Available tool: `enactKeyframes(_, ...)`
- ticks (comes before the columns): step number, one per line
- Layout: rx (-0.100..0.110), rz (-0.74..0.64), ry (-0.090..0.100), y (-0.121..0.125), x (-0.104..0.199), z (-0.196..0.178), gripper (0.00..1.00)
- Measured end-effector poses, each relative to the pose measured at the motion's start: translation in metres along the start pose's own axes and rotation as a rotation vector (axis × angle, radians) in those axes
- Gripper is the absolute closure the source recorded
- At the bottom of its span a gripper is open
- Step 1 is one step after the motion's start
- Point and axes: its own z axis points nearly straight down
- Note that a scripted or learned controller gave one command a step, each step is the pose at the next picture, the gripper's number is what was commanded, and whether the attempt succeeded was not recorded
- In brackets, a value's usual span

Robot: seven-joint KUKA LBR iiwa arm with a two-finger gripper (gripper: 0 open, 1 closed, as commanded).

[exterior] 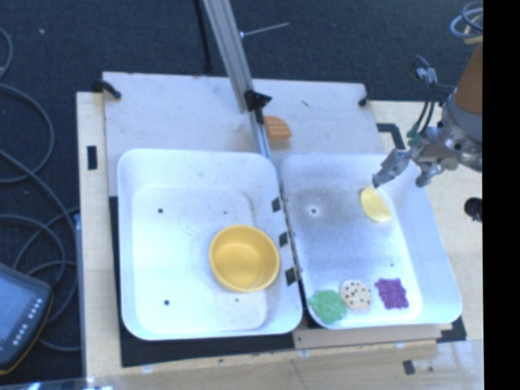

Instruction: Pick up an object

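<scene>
My gripper (405,174) hangs over the upper right part of the right bin (431,242), its fingers spread open and nothing between them. One fingertip (382,177) is just above a flat yellow piece (375,205) lying on the bin floor. Along the near wall of the same bin lie a green piece (327,305), a speckled cookie (355,294) and a purple piece (392,292). A yellow bowl (244,257) stands upright in the left bin (154,218).
A slanted metal post (231,47) rises from behind the bins, clamped near where they meet. An orange object (277,130) lies on the bench behind the bins. Cables and a tablet (20,307) sit on the dark floor at left.
</scene>
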Motion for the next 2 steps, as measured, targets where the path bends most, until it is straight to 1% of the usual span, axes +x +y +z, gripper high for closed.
enactKeyframes(1,0.0,0.0,0.0,0.0,0.0,0.0,0.0)
enactKeyframes(2,0.005,0.004,-0.001,0.006,-0.009,0.05,0.0)
